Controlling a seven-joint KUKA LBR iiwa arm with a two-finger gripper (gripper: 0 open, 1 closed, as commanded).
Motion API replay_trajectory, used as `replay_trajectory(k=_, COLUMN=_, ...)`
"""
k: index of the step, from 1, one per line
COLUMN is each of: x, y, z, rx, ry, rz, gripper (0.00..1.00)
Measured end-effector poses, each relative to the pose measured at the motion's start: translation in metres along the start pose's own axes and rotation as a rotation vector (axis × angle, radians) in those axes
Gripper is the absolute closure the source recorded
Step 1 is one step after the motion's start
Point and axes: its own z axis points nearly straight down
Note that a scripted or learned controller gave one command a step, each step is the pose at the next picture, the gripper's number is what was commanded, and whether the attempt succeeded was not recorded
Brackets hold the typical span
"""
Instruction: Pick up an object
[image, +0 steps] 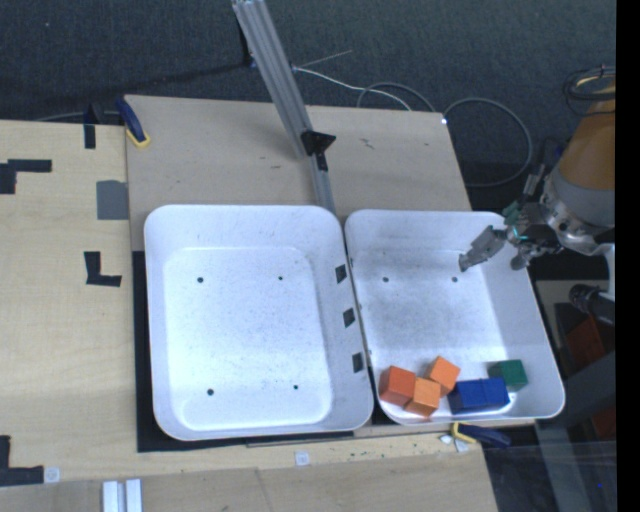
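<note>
Along the near edge of the right bin (400, 300) lie three orange blocks (421, 386), a blue block (479, 395) and a small green block (512, 373). My gripper (496, 252) hangs over the far right rim of that bin, well away from the blocks. Its two fingers (480, 248) stand apart, open, with nothing between them.
The left bin (240, 320) sits beside the right one. A slanted metal rail (285, 90) runs from the top down to the gap between the bins. Cables (480, 110) lie on the dark floor behind the bench. A yellow-handled clamp (133, 122) sits at the bench's far left.
</note>
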Motion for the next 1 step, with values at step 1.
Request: replay_trajectory(k=1, x=0.0231, y=0.0029, z=-0.0845, rx=-0.011, ry=-0.002, rz=0.000, gripper=0.00)
